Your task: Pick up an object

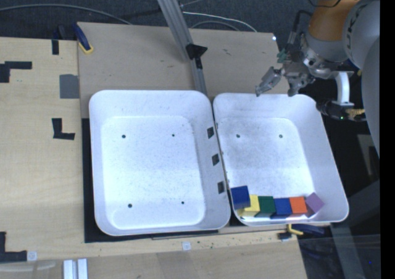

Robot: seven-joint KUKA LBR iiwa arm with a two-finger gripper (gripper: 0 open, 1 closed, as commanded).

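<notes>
In right bin (321,148): six blocks (271,205); gripper (279,86) above, fingers spread, holding nothing.

Single fixed cam, mounted above the surface (37,148), looking down at a slant, not straight overhead. Far enough back to frame both white bins whole: left bin (99,166) mid-frame, right bin (330,166) toward the right side. Dark floor and cables run along the top edge, so it faces away from the near edge at the bottom. Arm (345,6) enters top right.
</notes>
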